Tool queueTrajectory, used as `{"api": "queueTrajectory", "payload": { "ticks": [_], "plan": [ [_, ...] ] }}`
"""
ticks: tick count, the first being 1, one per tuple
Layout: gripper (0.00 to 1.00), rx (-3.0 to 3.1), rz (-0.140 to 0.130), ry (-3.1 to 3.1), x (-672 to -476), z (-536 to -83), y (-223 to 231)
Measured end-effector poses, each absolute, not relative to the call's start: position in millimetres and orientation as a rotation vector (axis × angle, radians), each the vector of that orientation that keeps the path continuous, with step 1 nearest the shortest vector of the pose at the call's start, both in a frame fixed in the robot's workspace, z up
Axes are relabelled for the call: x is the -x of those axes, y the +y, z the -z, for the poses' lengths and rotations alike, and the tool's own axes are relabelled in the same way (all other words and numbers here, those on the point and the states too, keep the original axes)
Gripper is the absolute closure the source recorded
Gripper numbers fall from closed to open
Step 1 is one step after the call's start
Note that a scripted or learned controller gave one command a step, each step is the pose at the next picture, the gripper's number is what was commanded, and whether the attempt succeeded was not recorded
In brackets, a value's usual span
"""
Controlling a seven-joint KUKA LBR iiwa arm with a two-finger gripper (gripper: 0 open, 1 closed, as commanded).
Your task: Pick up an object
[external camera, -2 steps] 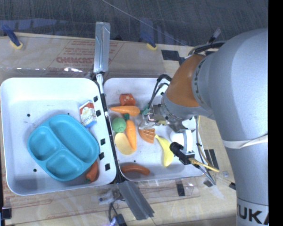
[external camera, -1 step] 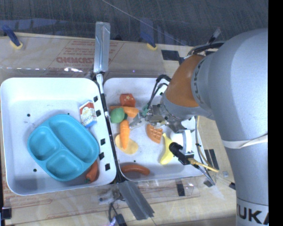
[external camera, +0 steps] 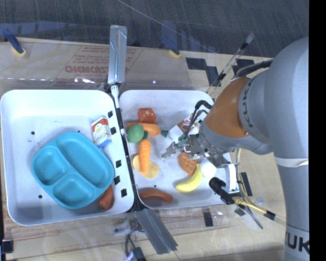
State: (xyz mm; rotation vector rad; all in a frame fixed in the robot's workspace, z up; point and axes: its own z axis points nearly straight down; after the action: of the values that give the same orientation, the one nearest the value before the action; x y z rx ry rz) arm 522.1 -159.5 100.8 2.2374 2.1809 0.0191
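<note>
Just beside the banana (external camera: 189, 182) in the right bin (external camera: 168, 98), the gripper (external camera: 180, 145) hovers over a waffle-like orange piece (external camera: 187, 161) directly beneath it, though its grip state can't be told.

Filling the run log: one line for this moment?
grey arm's two-finger gripper: low in right white bin | nearest: orange waffle-like toy, yellow toy banana | grasp: unclear
</note>
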Motion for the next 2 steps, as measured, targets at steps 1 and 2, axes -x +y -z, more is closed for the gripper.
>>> {"api": "queueTrajectory", "payload": {
  "ticks": [1, 2],
  "plan": [
    [1.0, -2.23, -0.018, 2.182, -523.5, -112.0, -160.9],
    [0.0, -2.231, -0.017, 2.183, -523.0, -111.3, -160.8]
  ]
}}
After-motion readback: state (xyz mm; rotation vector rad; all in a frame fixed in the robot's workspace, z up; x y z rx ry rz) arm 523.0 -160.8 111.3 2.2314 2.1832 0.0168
